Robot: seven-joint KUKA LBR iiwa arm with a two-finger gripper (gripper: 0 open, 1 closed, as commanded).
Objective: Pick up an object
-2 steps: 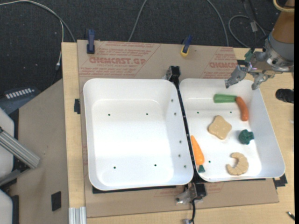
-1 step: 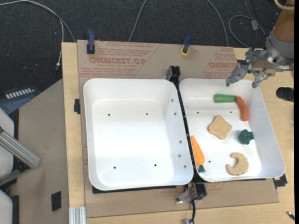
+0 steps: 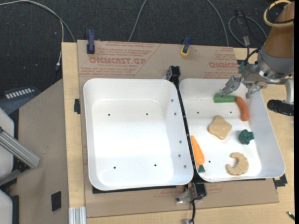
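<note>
I count two white bins side by side on the bench: the left bin [image 3: 131,129] in the middle of the frame and the right bin [image 3: 261,148] toward the right edge. In the right bin I make out six things: one green bar [image 3: 224,98] at its upper part, one orange-red sausage [image 3: 242,108] just right of the bar, one tan biscuit [image 3: 219,127] near the middle, one dark green lump [image 3: 245,136] to the right of the biscuit, one carrot [image 3: 197,152] along the bin's left wall, and one tan croissant [image 3: 238,164] at the lower right.

The gripper [image 3: 242,86] hangs at the upper right of the frame, above the bar and the sausage. Its two fingers look spread apart, with nothing between them as far as I can judge; from this slant I can't tell whether the tips touch either piece.
</note>
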